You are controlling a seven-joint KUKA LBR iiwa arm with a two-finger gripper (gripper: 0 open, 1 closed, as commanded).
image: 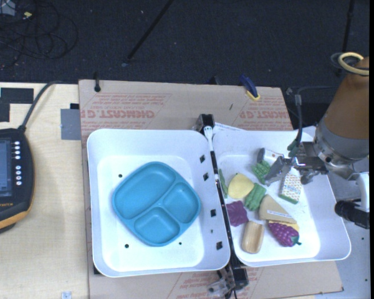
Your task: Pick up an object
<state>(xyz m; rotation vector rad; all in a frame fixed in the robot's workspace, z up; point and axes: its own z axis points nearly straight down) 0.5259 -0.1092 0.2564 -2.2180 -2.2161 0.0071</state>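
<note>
My gripper (292, 172) hangs over the right bin (336, 245), reaching in from the right. Its two dark fingers stand apart, open, one on each side of the upper end of a small white box with a green pattern (291, 189). The box lies on the bin floor and I see no finger touching it. Left of it lie a grey can (268, 156), a green vegetable (261, 170), a yellow lemon (240, 185) and a green pod (256, 196). Toward the bin's front sit a tan wedge (274, 209), purple grapes (284, 233), a bread roll (252, 237) and a purple piece (237, 213).
The left bin (103, 248) holds a blue divided plate (156, 202). A black divider with clips (215, 189) runs between the bins. A tablet pendant (3, 176) lies on the bench at far left. Cardboard (149, 108) lies under both bins.
</note>
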